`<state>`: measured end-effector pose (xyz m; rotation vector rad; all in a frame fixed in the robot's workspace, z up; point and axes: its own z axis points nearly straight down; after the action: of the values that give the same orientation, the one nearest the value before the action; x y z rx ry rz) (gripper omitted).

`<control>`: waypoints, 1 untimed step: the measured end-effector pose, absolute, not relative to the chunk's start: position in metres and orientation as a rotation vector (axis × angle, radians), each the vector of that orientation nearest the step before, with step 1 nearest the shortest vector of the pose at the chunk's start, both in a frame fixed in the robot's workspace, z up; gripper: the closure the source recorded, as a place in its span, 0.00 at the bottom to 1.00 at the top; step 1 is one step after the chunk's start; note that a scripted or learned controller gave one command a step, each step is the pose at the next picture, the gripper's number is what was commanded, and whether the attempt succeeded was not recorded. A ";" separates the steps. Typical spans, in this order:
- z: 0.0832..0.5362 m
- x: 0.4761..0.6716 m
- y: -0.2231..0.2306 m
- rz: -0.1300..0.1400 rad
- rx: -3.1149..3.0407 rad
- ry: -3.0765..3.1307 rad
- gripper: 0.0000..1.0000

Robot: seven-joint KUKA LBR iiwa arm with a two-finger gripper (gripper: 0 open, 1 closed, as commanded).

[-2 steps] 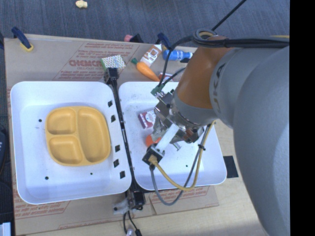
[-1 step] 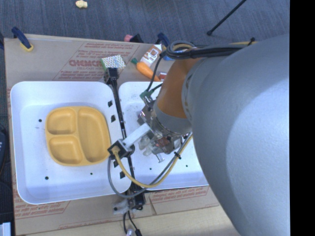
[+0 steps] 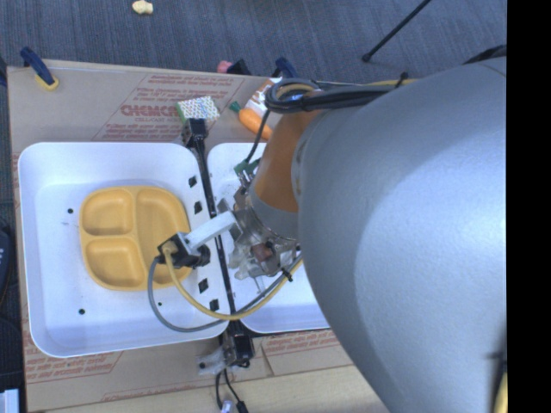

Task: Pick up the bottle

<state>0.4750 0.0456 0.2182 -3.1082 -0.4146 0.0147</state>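
Big grey arm swings in from the right and covers most of the right bin. Its orange band sits just above the wrist. The end effector is down low over that bin's left edge, right beside the black rail that runs between the two bins.

Now the bottle: there's a clear, glassy shape tucked right under the end effector, at the near-left part of the right bin, and that looks like it. It lies directly beneath the tool, touching it or very nearly so. The view is too cluttered to say which. Whether the end effector is spread, pressed together or pinching the bottle, I cannot tell, because the wrist hides it from this angle.

A white bracket with a black unit juts left from the wrist, across the rail and over the left bin. A grey cable loops down from it and curls back toward the right.

In the left bin a yellow plate with three compartments lies flat, well apart from the bottle.

Both bins rest on a cardboard sheet on the bench, with a blue clamp at its far-left corner. A checkered tag stands at the far end of the rail. Just right of it, an orange item lies beyond the right bin.
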 end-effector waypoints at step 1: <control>0.246 0.476 0.045 0.004 -3.056 -0.717 1.00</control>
<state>0.4762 0.0451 0.2458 -3.0560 -0.7174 0.0044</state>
